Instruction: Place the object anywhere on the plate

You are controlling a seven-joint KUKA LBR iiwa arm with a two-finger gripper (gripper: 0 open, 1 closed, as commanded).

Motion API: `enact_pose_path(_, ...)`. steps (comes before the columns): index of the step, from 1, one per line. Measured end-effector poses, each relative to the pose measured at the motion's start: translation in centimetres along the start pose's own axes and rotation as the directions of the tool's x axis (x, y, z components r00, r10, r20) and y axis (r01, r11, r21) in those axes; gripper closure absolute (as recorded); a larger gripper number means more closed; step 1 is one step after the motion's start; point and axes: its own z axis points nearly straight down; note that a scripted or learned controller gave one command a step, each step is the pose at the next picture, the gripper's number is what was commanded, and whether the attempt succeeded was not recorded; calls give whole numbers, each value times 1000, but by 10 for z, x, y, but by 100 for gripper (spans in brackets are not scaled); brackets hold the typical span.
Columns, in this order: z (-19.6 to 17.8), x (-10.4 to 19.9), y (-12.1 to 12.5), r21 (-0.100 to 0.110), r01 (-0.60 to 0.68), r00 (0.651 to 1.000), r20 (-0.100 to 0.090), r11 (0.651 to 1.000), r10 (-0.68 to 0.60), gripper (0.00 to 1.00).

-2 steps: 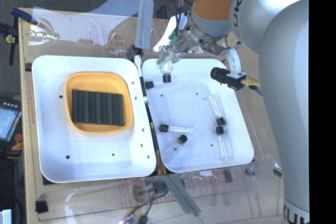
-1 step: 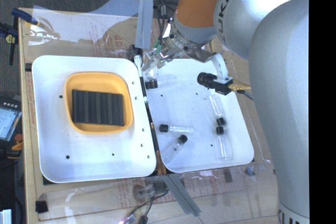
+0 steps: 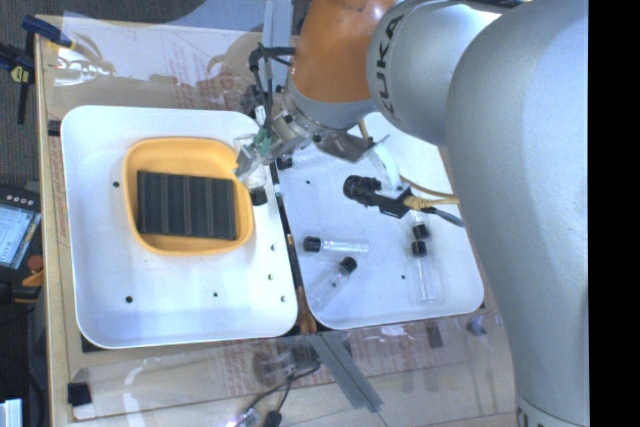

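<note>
A yellow plate (image 3: 186, 156) with a dark ribbed insert (image 3: 188, 205) lies in the left white bin (image 3: 180, 315). My gripper (image 3: 257, 152) hangs over the plate's right rim, close to the divider between the bins. A small black piece (image 3: 260, 198) shows just below it, by the plate's edge; whether it is held is unclear. In the right bin (image 3: 400, 315) lie three clear tubes with black caps: one (image 3: 338, 244) near the middle, one (image 3: 334, 281) toward the front, one (image 3: 424, 273) at the right.
The big grey arm with its orange band (image 3: 335, 50) covers the back and right of the right bin. A bench edge with clamps and cables runs along the front (image 3: 300, 365). A small device (image 3: 15, 230) sits off the left side.
</note>
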Motion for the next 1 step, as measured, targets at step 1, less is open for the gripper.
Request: enact_pose_path(1, 0, -1, 0, 0, -1, 1000, 1, 1000, 1, 0)
